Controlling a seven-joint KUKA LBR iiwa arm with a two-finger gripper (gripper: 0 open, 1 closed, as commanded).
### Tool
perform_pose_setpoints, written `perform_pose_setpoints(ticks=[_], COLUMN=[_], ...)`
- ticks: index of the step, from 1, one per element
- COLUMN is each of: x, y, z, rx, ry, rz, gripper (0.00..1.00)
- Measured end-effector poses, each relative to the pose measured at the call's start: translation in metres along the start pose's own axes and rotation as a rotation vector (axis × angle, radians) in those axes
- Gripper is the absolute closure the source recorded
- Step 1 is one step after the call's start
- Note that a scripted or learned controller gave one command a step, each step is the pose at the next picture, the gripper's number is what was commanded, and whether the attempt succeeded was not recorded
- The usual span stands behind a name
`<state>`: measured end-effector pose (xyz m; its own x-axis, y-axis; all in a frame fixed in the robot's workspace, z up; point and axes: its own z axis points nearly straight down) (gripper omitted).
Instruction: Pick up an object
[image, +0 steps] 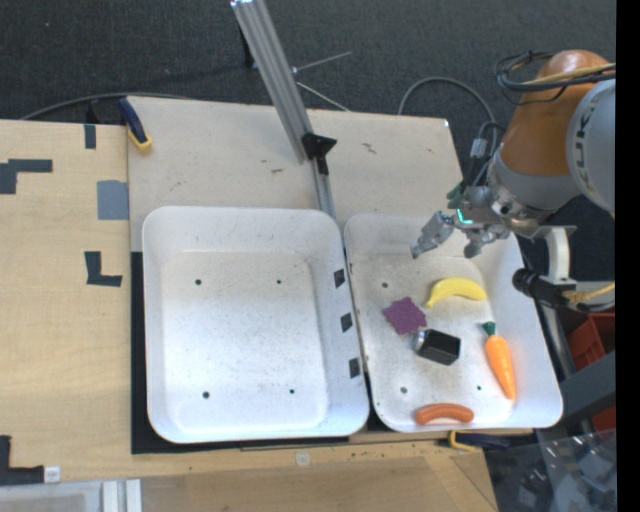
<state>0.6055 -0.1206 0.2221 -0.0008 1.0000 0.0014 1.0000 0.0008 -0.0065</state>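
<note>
In the right bin (385, 250) lie a yellow banana (456, 291), a purple flat piece (404, 315), a black block (438, 346), an orange carrot (500, 365) and a red-orange sausage shape (444, 413). My gripper (452, 239) hangs over the bin's back part, just above and behind the banana. Its fingers are spread apart with nothing between them.
The left bin (170, 235) sits beside the right one, with black clips along the shared edge. A slanted metal rail (285, 85) crosses the bench behind the bins. A blue and yellow clamp (134, 124) sits at the back left.
</note>
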Motion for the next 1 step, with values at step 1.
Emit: perform_pose_setpoints(ticks=[1], x=[-0.0001], y=[0.0009], z=[-0.0027], rx=[-0.005], ry=[-0.001], rz=[-0.001], gripper=[0.0])
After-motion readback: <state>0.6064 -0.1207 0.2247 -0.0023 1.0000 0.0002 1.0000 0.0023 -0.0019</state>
